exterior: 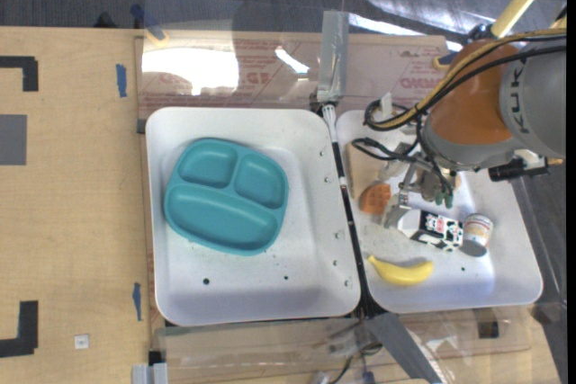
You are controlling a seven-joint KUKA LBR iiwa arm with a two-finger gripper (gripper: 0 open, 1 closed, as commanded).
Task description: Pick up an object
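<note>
The big grey robot arm (531, 94) with the orange band comes in from the right and bends down over the right white bin (513, 279). Black and yellow cables loop around its wrist. Its gripper (407, 198) points down and to the left, low inside that bin.

The gripper hangs just beside a small orange, roundish thing (376, 196), on that thing's right side. They look very close, maybe touching, but I cannot tell for sure. I cannot tell how the gripper is set, because it is small and dark and wires cross it.

A yellow banana (401, 270) lies near the front of the right bin. Its long side runs left to right, and its ends curl up a bit. A small black and white box (438, 230) lies just under the gripper, tilted. A little round jar with a brown band (477, 232) sits just beside the box, to its right.

The left white bin (306, 292) holds a teal plastic plate with 3 sections (225, 195). Both bins sit on the counter (63, 193), which is light brown wood.
</note>
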